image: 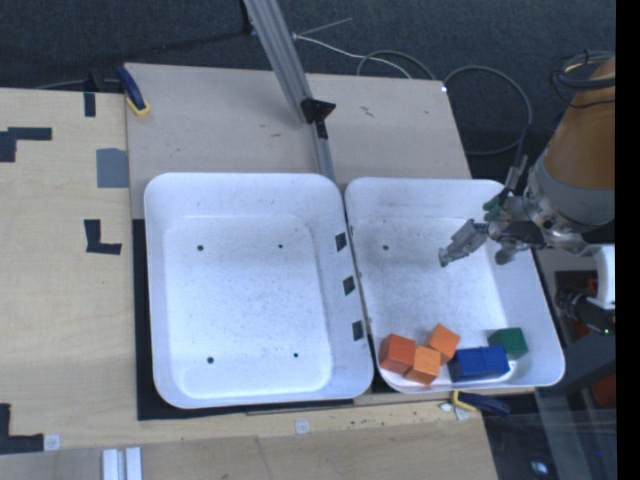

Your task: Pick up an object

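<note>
Two shallow white bins sat side by side on the worktop. The left bin showed only its speckled floor and a few small dark dots. The right bin held all the objects, gathered along its near edge: three orange blocks bunched close together, two low down and one slightly higher and tilted, then a blue block just beside them to the right, and a small green block touching or nearly touching the blue one at its upper right corner. The claw hung over the upper right part of the right bin, well apart from the cluster of blocks, with its two fingers spread apart and nothing between them. One grey finger pointed left and down toward the middle of the bin floor. The arm, grey with its orange band, reached in from the right over the bin's far-right rim. A slanted metal rail crossed the worktop behind the bins, ending near where the two bins met.
</note>
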`<action>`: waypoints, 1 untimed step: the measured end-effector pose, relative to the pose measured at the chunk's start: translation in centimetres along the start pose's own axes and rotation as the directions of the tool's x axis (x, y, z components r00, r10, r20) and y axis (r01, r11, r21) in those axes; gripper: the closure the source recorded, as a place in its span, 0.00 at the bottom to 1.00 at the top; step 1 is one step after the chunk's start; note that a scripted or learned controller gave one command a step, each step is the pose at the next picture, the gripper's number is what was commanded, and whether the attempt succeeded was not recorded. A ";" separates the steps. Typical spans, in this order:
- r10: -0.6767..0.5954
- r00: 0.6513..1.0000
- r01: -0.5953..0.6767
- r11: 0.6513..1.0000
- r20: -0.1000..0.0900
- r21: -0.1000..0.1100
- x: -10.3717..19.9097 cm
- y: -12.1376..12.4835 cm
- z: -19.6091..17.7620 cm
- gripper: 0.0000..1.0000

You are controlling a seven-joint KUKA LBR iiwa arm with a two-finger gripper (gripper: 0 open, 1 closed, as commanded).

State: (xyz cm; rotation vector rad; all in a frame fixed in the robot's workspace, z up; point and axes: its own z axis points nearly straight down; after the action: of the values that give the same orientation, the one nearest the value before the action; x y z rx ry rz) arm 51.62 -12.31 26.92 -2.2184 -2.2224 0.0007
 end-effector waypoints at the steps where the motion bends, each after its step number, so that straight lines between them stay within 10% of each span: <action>1: -0.003 1.000 0.003 1.000 0.000 -0.002 2.1 0.6 -2.0 0.00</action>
State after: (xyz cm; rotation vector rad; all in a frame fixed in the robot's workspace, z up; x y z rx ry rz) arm 52.18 -10.19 28.87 -2.2163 -2.2261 -0.0015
